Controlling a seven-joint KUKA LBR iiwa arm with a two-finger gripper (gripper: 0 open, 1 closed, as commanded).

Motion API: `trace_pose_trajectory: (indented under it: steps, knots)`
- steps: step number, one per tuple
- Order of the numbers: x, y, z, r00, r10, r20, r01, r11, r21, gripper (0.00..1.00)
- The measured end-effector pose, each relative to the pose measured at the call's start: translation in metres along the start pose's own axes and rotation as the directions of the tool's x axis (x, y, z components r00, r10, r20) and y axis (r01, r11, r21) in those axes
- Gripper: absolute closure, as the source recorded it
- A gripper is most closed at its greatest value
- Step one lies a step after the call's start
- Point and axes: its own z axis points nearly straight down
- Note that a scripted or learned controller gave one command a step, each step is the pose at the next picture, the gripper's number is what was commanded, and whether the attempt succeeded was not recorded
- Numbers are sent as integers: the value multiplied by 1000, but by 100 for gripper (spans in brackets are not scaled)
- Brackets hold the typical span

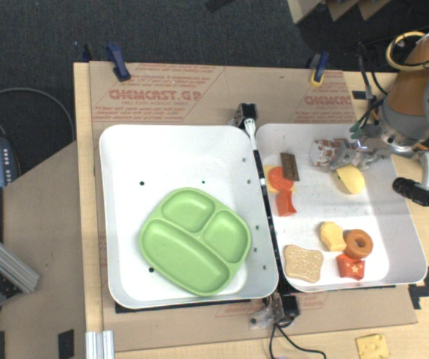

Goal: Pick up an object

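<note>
Two shallow white bins sit side by side. The left bin (125,200) holds one glossy green three-compartment plate (194,240). The right bin (401,230) holds seven toy foods: a brown bar (289,165), two orange pieces (281,189), a pale yellow wedge (350,179), a yellow chunk (332,235), a ringed doughnut (358,243), a red block (351,267) and a tan bread slice (303,263). The gripper (335,154) hovers at the bin's twelve o'clock, just above the wedge; whether its jaws are spread cannot be told.
</note>
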Motion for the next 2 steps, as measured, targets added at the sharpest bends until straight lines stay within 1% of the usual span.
trace_pose_trajectory:
  steps: [1,2]
  knots:
    - [76,-34,9,1000,0,0,0,1000,-20,100]
    - [149,-47,-98,1000,-3,4,3,999,-36,100]
